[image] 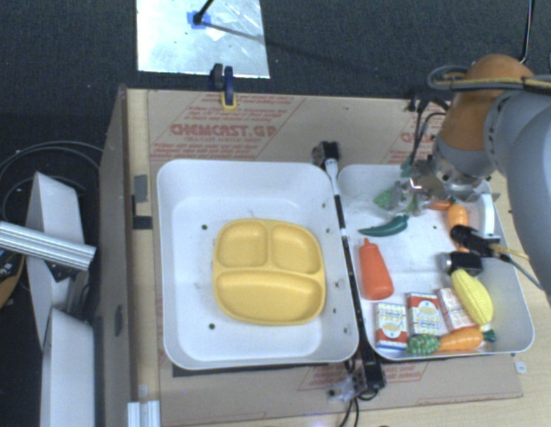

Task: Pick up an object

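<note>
Behind the two bins, red print runs across the cardboard sheet (257, 118) on the table; it looks like "CHEMCAST GP", though the letters are too soft to be sure. Small cartons (424, 314) near the front edge of the right bin (522, 327) carry printed labels, too small to read.

The left bin (182, 265) holds a yellow divided plate (268, 269) set centrally, with bare white floor all round it up to the walls. The right bin is crowded along its front: just right of the cartons lies a corn cob (472, 297), with a carrot (459, 338) in front of them. Left of the cartons lies an orange bottle (376, 269), close to the dividing wall, and a green pepper (386, 227) lies behind it.

The gripper (416, 190) sits low at the back of the right bin, just behind the pepper; how far it is open, and whether it grips anything, I cannot tell
</note>
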You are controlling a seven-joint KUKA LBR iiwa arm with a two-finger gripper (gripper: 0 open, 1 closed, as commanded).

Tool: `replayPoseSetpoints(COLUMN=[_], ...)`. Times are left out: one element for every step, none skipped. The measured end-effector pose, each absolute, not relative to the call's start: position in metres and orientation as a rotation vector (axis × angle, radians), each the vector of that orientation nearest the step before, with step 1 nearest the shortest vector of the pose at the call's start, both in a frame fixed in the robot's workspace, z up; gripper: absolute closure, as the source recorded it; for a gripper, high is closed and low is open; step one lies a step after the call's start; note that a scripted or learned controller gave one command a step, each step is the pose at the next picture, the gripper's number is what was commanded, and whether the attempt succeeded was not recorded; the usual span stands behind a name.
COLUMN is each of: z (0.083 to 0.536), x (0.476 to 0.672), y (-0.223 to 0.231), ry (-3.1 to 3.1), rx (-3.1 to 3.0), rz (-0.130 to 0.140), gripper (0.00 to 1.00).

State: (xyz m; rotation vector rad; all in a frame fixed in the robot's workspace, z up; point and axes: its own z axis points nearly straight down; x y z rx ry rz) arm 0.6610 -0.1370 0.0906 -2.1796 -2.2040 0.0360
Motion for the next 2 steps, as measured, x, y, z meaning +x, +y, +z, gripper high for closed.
replayPoseSetpoints(z=[0.1860,0.1849], x=[0.6267,0.6259], y=[-0.0755,-0.0760], ry=[-2.229,-2.226], rx=[-2.219,-2.219], rz=[-0.006,-0.003], gripper=[1.00,0.00])
